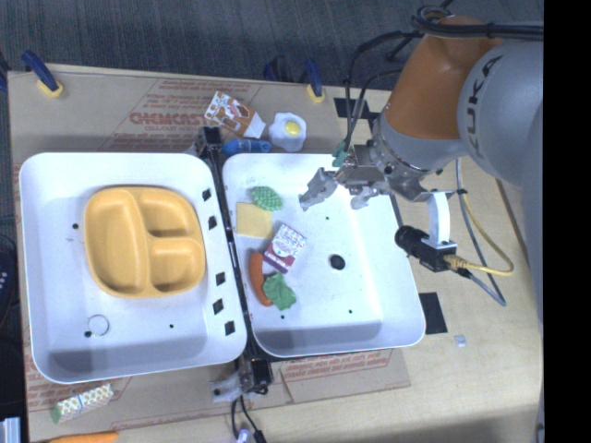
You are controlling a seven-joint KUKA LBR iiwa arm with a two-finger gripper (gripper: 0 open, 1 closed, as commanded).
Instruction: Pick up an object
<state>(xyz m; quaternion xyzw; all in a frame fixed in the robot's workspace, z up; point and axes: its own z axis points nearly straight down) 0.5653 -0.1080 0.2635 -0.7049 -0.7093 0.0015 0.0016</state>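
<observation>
Several small items lie along the left side of the right bin (pixel 388 303): a green knobbly piece (pixel 265 197), a yellow cheese-like square (pixel 253 220), a small red-and-white carton (pixel 286 247), an orange sausage-shaped piece (pixel 259 278) and a green leafy piece (pixel 280 294). My gripper (pixel 338 192) hovers over the upper middle of this bin, to the right of the green knobbly piece. It is open, and nothing sits between its fingers (pixel 314 190).
The left bin (pixel 46 321) holds a yellow divided tray (pixel 145 240). Behind the bins lie a snack carton (pixel 228 112), a blue piece (pixel 246 146) and a fried-egg toy (pixel 289 130). A packet (pixel 83 401) rests at the bench's front left. Cables (pixel 480 257) trail on the right.
</observation>
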